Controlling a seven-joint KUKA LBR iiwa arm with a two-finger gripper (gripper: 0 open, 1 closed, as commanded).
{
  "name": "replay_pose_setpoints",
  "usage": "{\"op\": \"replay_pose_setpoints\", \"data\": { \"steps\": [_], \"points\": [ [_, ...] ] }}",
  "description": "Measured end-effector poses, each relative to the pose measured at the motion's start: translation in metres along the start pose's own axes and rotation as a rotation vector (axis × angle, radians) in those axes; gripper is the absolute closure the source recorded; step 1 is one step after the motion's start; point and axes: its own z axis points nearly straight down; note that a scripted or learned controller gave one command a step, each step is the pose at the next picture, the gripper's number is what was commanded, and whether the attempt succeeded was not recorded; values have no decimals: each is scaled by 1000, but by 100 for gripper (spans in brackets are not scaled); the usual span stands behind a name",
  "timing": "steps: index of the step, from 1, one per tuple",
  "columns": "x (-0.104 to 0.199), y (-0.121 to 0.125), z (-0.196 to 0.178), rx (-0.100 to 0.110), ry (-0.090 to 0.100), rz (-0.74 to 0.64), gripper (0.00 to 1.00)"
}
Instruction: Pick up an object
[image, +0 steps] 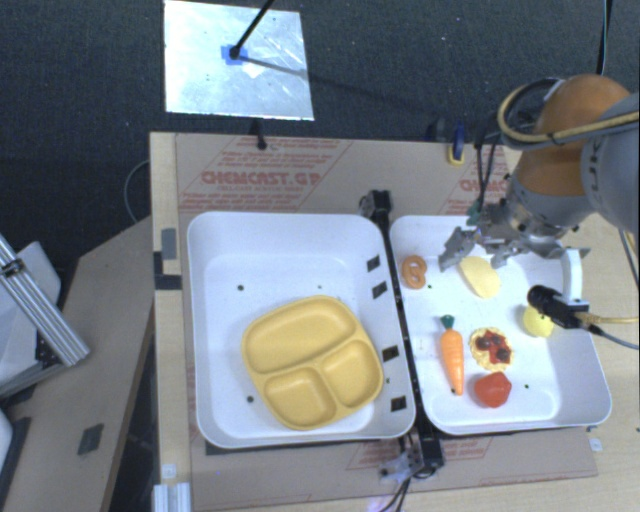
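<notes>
We read "CHEMCAST GP" in red, printed more than once across the brown sheet (300, 170) that covers the counter (110, 300) under both bins. Down we go to the right bin (590, 400), where the arm (570, 130), grey with its orange band, reaches in from the right. Its pincer (480, 250) hangs over the bin's far part with the two grey fingers (458, 243) spread apart, and nothing sits between them. Just beside the fingertips lies a pale yellow oblong piece (481, 277), smooth and rounded, tilted on the bin floor. To its left we spot a small orange pretzel-shaped piece (413, 269). Nearer to us there is a toy carrot (453, 358) with a green tip, a little pizza-like round (492, 346) with red topping, and a red tomato-like piece (491, 389). A yellow rounded piece (538, 321) sits by the right wall, partly behind a black fitting (552, 303). In the left bin (215, 250) lies a yellow three-compartment tray (312, 360). A silvery square sheet (238, 60) lies beyond the counter.
</notes>
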Motion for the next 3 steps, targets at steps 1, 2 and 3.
{"op": "replay_pose_setpoints", "data": {
  "steps": [1, 2, 3],
  "points": [
    [0, 3, -8, -14, -1, -2, 0],
    [-5, 3, 51, -13, -1, 0, 0],
    [-5, 4, 100, -12, -1, 0, 0]
  ]
}}
